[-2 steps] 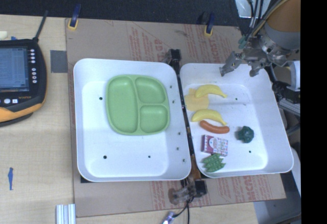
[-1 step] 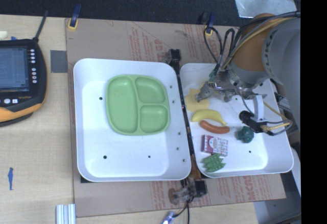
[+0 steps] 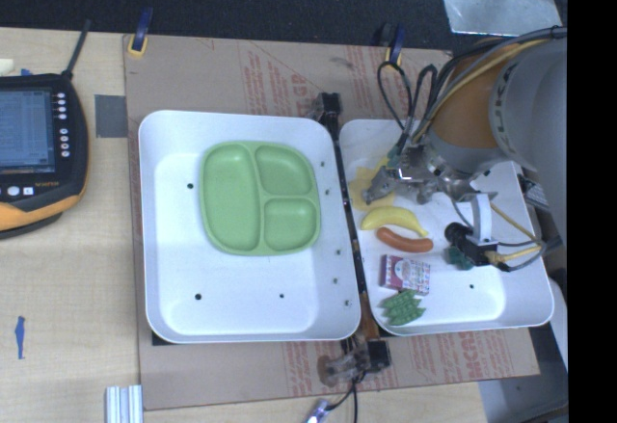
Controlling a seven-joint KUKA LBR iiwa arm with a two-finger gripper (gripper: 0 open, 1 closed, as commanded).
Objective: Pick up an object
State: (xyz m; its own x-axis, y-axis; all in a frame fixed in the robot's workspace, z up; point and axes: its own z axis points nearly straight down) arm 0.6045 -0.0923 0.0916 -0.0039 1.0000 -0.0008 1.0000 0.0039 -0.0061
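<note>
Camera view: end effector [image 3: 386,182], finger state unclear, crowds right bin's [image 3: 501,310] left wall above banana [image 3: 393,218].

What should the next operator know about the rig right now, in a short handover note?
Gripper: low over the right bin, near its upper left part; nothing visibly held.
Right bin: banana, sausage, small packet, green leafy piece.
Left bin: green divided plate.
Done: nothing lifted yet.
Left: grasp one object and raise it; the banana looks closest.
</note>
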